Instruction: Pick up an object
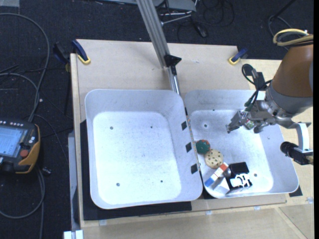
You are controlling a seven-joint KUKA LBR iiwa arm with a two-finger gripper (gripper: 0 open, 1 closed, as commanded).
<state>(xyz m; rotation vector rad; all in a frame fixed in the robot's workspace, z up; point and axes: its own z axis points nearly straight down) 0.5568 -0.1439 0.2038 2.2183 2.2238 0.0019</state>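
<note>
The claw (235,125) hung over the right bin (279,148), near that bin's far half and well apart from anything it might take. Whether it was spread or pressed together could not be told; its tip was small and dark against the white floor, and nothing showed pinched in it.

The objects lay crowded at the right bin's near-left corner, hard by the wall it shares with the left bin (134,148): a green ball (203,146), a tan speckled disc (214,158) just beside it, a red, white and blue block (217,176), and a black and white piece (239,176) nearest the near edge of the surface.

The crowding looked like the main risk. A descent into that cluster could have caught two things at once, or nudged one aside and closed on air. The ball would likely have rolled off under a glancing touch. The disc lay flat and might have given little to grip. So close to the bin wall, one side of the claw could also have struck the rim.
</note>
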